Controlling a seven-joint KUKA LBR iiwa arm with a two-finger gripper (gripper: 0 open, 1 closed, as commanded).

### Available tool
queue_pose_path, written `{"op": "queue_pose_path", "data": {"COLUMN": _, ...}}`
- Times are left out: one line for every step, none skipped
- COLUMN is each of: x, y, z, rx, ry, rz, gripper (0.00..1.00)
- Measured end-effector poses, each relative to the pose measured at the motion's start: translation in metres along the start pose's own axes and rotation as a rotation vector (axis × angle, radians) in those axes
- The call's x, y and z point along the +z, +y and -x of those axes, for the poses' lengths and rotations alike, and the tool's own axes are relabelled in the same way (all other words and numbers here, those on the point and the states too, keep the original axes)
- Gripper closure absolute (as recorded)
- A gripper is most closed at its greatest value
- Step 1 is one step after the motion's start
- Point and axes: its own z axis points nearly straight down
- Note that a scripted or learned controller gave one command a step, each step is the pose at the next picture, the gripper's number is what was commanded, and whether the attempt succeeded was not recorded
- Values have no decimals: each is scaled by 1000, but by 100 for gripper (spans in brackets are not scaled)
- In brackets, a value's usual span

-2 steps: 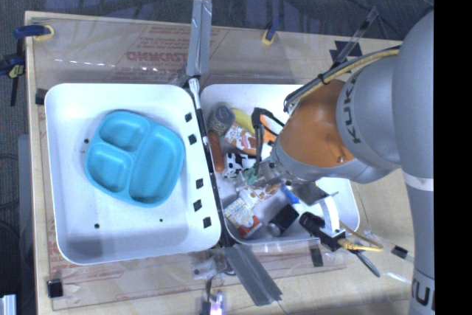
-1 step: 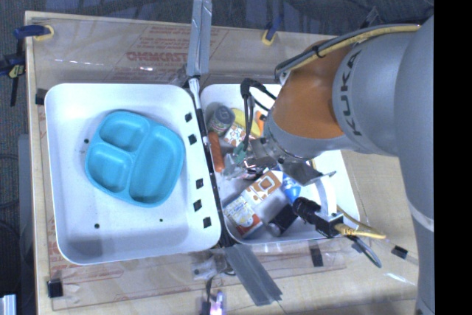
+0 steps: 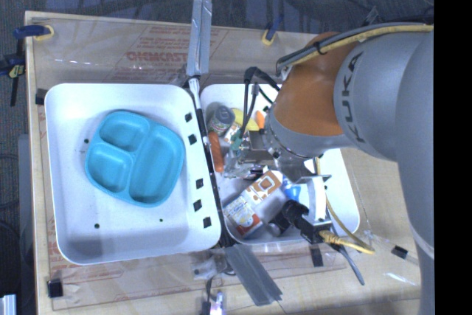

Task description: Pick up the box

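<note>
Closest to the camera, in the near left part of the right-hand shallow white bin, a white and orange printed cardboard box is seen lying flat and turned at a slant. A small blue object is found just beside its right end. Just beyond the box, the two-finger gripper is held low over the clutter, near the box's far end. Contact cannot be confirmed, and whether the gripper is open or closed cannot be told. At the gripper's left in the view, an orange elongated item is laid along the bin's left wall. At about the same depth, a light blue plastic tray with three compartments is placed in the middle of the left-hand white bin. Farther back in the right-hand bin, a grey round can and a yellow item are set side by side. The grey arm with its orange band is stretched over that bin from the right.
</note>
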Motion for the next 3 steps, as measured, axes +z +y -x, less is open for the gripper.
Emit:
{"op": "queue_pose_path", "data": {"x": 34, "y": -2, "z": 40, "rx": 496, "ry": 1, "rz": -9, "gripper": 100}}
{"op": "queue_pose_path", "data": {"x": 52, "y": -2, "z": -2, "rx": 962, "ry": 1, "rz": -7, "gripper": 100}}
{"op": "queue_pose_path", "data": {"x": -19, "y": -4, "z": -108, "rx": 1007, "ry": 0, "rz": -6, "gripper": 100}}
